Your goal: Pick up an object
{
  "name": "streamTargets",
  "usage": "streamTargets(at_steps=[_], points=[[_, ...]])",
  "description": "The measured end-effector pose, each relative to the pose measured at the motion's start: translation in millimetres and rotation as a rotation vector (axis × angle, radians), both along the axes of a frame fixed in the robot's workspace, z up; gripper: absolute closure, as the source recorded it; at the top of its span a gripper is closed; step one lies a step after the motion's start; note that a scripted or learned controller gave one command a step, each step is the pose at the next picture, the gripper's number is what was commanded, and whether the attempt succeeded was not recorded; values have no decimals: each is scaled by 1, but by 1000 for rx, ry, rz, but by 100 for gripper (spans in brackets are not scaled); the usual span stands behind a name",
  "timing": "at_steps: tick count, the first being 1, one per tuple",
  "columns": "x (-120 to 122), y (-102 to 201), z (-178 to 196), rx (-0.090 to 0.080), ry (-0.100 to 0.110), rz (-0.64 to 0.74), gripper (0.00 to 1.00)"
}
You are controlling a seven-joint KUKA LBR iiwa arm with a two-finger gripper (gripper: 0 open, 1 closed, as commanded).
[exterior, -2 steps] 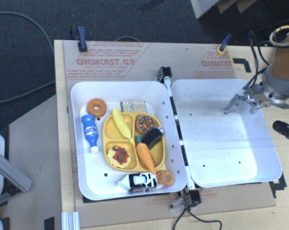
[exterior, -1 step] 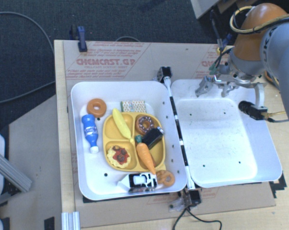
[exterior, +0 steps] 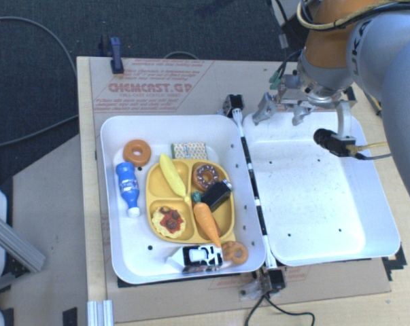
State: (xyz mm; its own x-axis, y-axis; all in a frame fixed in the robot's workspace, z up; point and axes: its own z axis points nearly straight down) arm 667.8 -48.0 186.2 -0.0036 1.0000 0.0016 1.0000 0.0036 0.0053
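Note:
The left bin point(exterior: 113, 148) holds a yellow divided plate point(exterior: 226, 216) with a banana point(exterior: 171, 174), a chocolate donut point(exterior: 207, 175), a carrot point(exterior: 206, 223), a black block point(exterior: 215, 194) and a red-topped food piece point(exterior: 171, 219). Around the plate lie a glazed donut point(exterior: 137, 153), a blue bottle point(exterior: 128, 189), a speckled cracker point(exterior: 190, 149), a white-and-black packet point(exterior: 201, 255) and a small brown ring point(exterior: 235, 252). My gripper point(exterior: 279, 114) hangs over the far-left corner of the right bin point(exterior: 313, 202), open, with nothing between its fingers. It is well apart from all the objects.
The grey arm with its orange band point(exterior: 334, 26) comes in from the upper right, and a black fitting point(exterior: 334, 141) juts over the right bin's far side. A ridge point(exterior: 252, 182) divides the two bins. Cardboard point(exterior: 157, 87) lies behind the left bin.

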Motion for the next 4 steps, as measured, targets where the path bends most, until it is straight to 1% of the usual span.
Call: streamTargets(at_steps=[1,2,3,4], points=[[-1,-87,43,-5,2,-5,0],[-3,-168,-57,-2,9,-5,0],[-65,-168,-103,4,9,-2,0],[-6,-70,-99,0,3,-1,0]])
